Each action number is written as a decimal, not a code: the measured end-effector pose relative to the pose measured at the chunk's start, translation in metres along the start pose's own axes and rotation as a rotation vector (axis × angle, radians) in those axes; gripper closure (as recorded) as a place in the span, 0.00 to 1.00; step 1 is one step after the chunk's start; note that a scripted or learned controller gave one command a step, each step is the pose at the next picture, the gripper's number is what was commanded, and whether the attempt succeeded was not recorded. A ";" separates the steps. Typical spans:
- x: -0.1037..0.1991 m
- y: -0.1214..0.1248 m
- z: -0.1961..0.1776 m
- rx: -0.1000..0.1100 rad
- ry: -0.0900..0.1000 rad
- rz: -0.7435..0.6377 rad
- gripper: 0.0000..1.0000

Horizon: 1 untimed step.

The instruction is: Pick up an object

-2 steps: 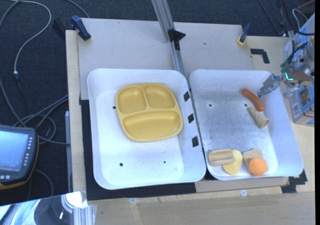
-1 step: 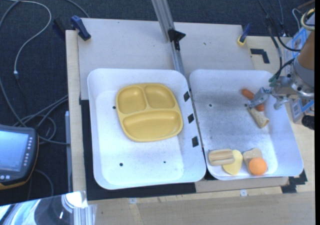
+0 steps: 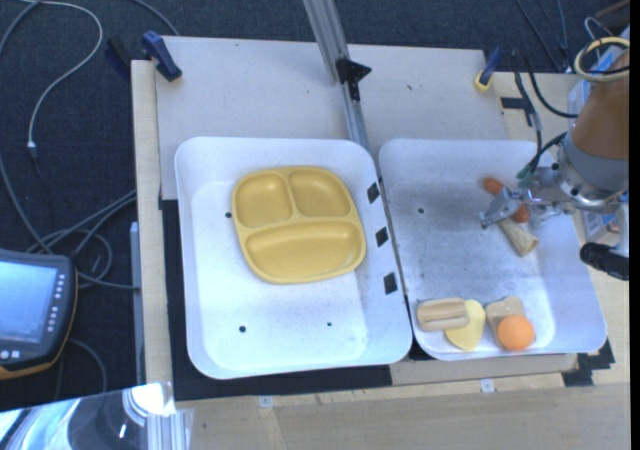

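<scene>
Right, two white bins side by side: left bin carries a yellow divided plate in its upper middle, with bare floor showing along its near and left margins. Right bin has most of its centre and left floor open; items sit at the edges. Along the near wall, left to right: a tan bun-like piece, a pale yellow wedge, a beige block and an orange ball, all bunched and touching or nearly so. The arm comes in from the right, wrist over the right bin's upper right area. Gripper sits low near the bin floor, close to the right wall; can't tell if its tips are apart or together, too small and cluttered. A tan cork-like cylinder lies just below and right of the gripper tips, touching or very close, can't tell which. Its long axis runs diagonally, upper left to lower right. A small orange-red piece lies just above left of the gripper, its axis also roughly diagonal. Nothing visibly clamped.
</scene>
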State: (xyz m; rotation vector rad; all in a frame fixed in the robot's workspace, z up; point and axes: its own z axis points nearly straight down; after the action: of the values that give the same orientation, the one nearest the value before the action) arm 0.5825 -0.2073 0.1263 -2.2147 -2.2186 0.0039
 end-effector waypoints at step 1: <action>0.001 0.000 0.036 -0.001 -0.001 0.001 0.00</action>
State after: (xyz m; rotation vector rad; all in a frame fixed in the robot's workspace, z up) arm 0.5821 -0.2067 0.0907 -2.2166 -2.2188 0.0034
